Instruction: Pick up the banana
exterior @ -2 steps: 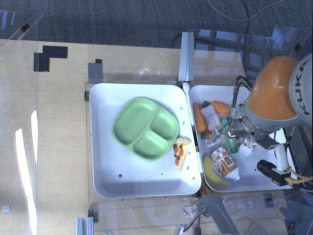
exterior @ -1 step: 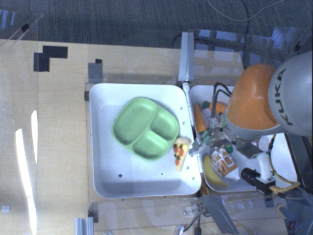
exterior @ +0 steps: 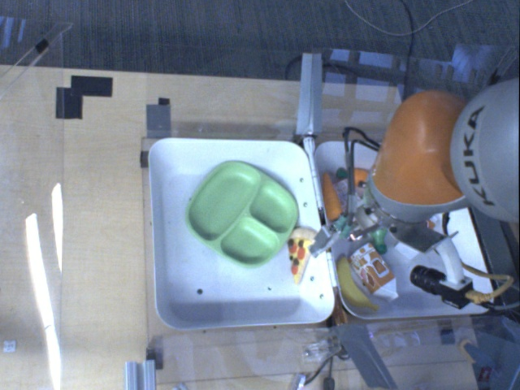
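End effector: over left edge of right bin, open/shut state can't tell, nothing visibly held.
Banana: right bin, 6 o'clock of end effector, beside a snack packet.
Left bin: green divided plate at centre, small toy at 3 o'clock edge.

Green divided plate — smooth plastic, soft sheen. Beneath it the white bin, smooth, matt plastic. Bench left of plate — pale wood grain, glare streaks. Banana right of plate: smooth yellow skin.
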### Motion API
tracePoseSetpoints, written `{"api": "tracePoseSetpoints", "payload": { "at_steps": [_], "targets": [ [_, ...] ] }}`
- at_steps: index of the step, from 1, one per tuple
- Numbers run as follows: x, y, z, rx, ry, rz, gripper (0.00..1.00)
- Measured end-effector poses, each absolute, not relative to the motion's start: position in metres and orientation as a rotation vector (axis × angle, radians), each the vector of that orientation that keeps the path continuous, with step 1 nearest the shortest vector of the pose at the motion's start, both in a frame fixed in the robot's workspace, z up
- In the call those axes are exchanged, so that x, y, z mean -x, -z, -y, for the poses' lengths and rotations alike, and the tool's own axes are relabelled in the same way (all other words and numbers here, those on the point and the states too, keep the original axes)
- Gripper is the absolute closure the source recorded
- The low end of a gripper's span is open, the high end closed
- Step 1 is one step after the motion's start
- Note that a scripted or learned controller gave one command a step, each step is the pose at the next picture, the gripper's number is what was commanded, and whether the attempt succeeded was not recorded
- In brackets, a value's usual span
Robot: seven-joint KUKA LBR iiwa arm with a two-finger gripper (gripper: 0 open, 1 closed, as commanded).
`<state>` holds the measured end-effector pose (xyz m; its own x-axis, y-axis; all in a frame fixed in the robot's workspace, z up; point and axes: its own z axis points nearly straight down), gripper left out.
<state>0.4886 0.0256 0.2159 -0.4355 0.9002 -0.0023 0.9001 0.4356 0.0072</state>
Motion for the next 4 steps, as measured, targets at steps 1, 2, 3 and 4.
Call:
{"api": "tracePoseSetpoints", "payload": {
  "at_steps": [1, 2, 3, 4],
  "targets": [
    [-0.488, -0.185, 0.016, -1.571, -0.004, -2.716, 0.00],
    [-0.488, -0.185, 0.042, -1.370, -0.004, -2.822, 0.00],
    [-0.488, -0.185, -0.058, -1.254, -0.006, -2.875, 0.00],
    [-0.489, -0.185, -0.001, -0.860, -0.005, -3.015, 0.00]
  ]
}}
